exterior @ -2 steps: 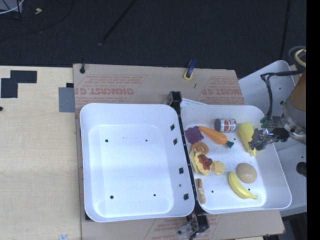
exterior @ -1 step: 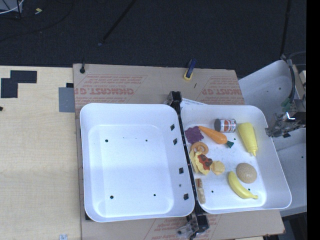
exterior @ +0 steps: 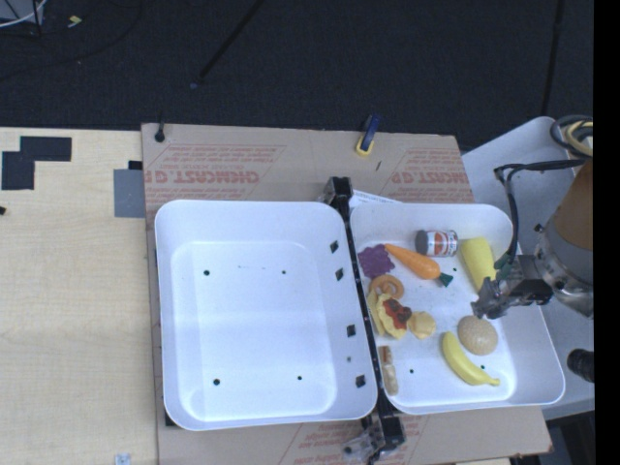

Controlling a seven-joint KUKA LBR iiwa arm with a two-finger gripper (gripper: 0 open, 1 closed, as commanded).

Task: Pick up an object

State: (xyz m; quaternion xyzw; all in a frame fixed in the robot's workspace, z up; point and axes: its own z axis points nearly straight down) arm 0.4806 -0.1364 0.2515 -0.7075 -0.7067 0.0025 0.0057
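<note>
dark floor with some cables lies behind the bench, and a sheet of cardboard (exterior: 242,163) covers the bench top under two white bins. the left bin (exterior: 184,260) and the right bin (exterior: 538,381) stand side by side, touching along a black clip strip in the middle.

all small things are in the right bin. i count one orange carrot (exterior: 412,261), one purple piece (exterior: 375,259) just left of the carrot, one small can (exterior: 437,243) lying just above the carrot's right end, one yellow block (exterior: 477,259) right of the can, one banana (exterior: 467,359) near the bin's front edge, one round beige ball (exterior: 478,335) just above the banana and touching or almost touching it, and one cluster of yellow and red toy food (exterior: 397,315) left of the ball. one pale stick-like thing (exterior: 388,368) lies below this cluster, against the bin's left wall.

the arm comes in over the right rim of the right bin, with its wrist tilted down toward the bin floor. the gripper (exterior: 487,303) is low, directly above the beige ball and just below the yellow block. its dark fingers point left and down, and their tips are close to the top of the ball. i cannot tell how far the fingers are open, and nothing can be seen between them.
</note>
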